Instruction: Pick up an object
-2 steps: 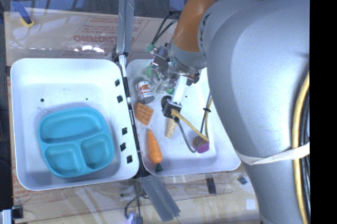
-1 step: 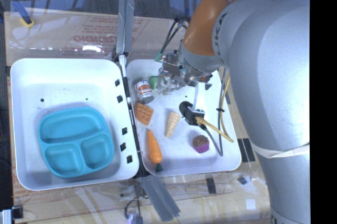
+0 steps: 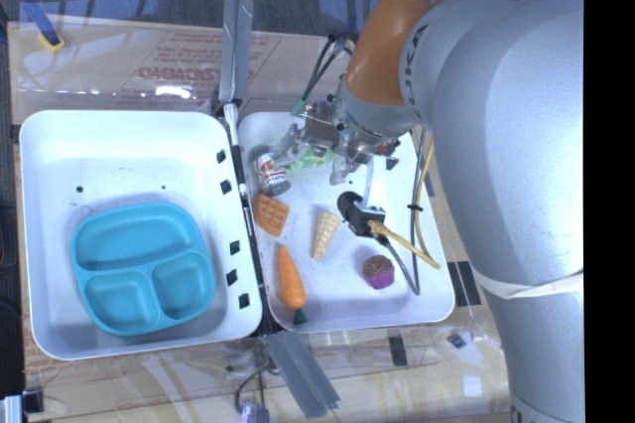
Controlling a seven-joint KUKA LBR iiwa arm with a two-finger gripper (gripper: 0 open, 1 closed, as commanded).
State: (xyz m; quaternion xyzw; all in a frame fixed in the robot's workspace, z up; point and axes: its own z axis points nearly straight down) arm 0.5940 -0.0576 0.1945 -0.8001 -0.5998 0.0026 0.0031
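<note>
1. gripper (image 3: 316, 149) low in right bin (image 3: 437, 297), far end; finger state can't be told.
2. can (image 3: 271, 173) just beside it.
3. waffle (image 3: 270, 213), cone (image 3: 324, 232), carrot (image 3: 290, 280) lie nearer.
4. tray (image 3: 144, 266) in left bin (image 3: 60, 143).

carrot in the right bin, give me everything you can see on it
The carrot is a toy-looking piece, smooth like plastic, orange along the body with a small dark green stub at the near end. It lies flat on the floor of the right bin, near the bin's front left corner, its narrow tip pointing up toward the waffle, with a small gap between them. The ice cream cone lies to its right, apart from it. Nothing rests on the carrot and the gripper is nowhere near it.
</note>
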